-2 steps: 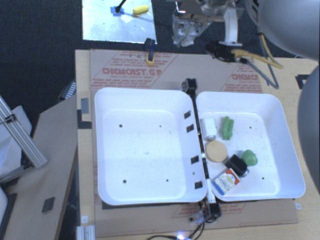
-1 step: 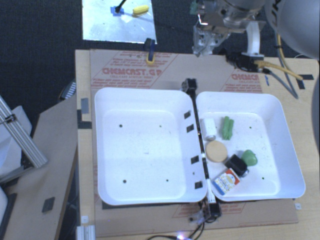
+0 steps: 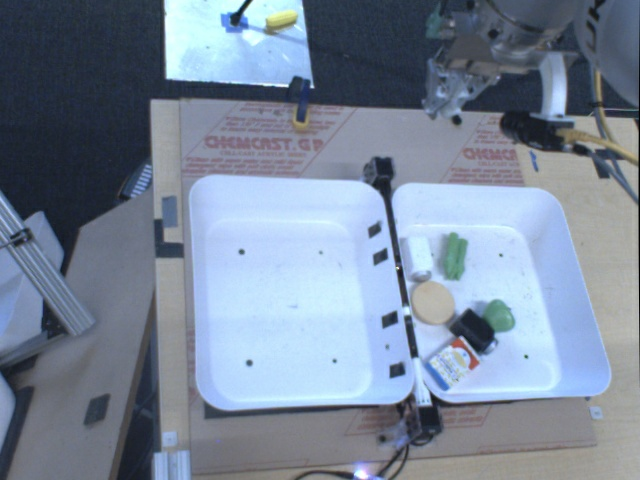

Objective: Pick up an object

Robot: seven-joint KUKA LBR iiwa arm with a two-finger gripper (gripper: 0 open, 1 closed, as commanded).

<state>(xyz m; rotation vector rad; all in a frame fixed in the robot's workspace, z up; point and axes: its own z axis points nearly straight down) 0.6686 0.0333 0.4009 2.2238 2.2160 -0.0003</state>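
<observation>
My gripper [image 3: 443, 106] hangs high above the bench, beyond the far rim of the right bin [image 3: 560, 268], and carries nothing that I can see. In that bin lie a white cylinder [image 3: 419, 256], a light green ridged piece [image 3: 456, 256], a tan round disc [image 3: 433, 303], a black block [image 3: 473, 329], a dark green lump [image 3: 499, 316] and a small red, white and blue box [image 3: 452, 364]. They are clustered in the bin's left half, near the divider.
The left bin [image 3: 290, 288] lies beside the right one. A black clip strip [image 3: 395, 278] runs between them. A shiny metal sheet [image 3: 237, 26] with a yellow item lies at the back left. Cables trail at the back right.
</observation>
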